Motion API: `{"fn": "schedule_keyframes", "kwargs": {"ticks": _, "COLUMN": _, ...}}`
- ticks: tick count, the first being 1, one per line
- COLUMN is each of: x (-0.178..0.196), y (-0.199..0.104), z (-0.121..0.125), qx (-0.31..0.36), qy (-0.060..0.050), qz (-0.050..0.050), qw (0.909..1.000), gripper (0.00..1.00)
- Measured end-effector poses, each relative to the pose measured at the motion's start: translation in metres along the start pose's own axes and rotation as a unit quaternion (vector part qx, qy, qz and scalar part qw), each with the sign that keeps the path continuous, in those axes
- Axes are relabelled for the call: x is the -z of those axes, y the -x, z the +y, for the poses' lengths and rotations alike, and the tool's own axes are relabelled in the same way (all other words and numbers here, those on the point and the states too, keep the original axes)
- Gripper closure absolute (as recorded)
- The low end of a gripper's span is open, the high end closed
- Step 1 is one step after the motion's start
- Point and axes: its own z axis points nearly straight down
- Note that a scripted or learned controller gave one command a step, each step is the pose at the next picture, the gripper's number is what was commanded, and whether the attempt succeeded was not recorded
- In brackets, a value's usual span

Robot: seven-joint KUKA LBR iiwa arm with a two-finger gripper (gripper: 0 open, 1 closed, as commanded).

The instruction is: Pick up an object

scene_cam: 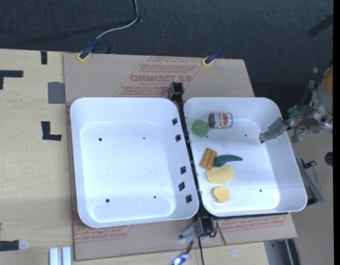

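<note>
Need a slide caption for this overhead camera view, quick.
End effector poised over right white bin holding small can, green broccoli-like piece and yellow food toys.

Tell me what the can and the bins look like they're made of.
Can: probably metal, since its ends look silvery around a red and white label, though it is too small to be sure. Bins: likely moulded plastic, being smooth, uniformly white, slightly glossy, with rounded corners.

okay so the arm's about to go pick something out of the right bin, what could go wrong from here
The claw sits at the right bin's right wall, away from the pieces, so a straight descent would likely meet bare floor. The orange block, teal piece and yellow disc lie touching or nearly so; closing there may catch two or push them apart. The can lies on its side and may roll.
</note>
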Motion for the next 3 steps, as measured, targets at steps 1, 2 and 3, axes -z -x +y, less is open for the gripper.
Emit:
{"fn": "schedule_keyframes", "kwargs": {"ticks": 1, "x": 0.085, "y": -0.112, "z": 0.022, "qx": 0.007, "qy": 0.005, "qz": 0.001, "qw": 1.0000, "gripper": 0.00}}
{"fn": "schedule_keyframes", "kwargs": {"ticks": 2, "x": 0.089, "y": -0.106, "z": 0.020, "qx": 0.001, "qy": 0.000, "qz": 0.000, "qw": 1.0000, "gripper": 1.00}}
{"fn": "schedule_keyframes", "kwargs": {"ticks": 3, "x": 0.141, "y": -0.118, "z": 0.088, "qx": 0.002, "qy": 0.004, "qz": -0.001, "qw": 1.0000, "gripper": 1.00}}
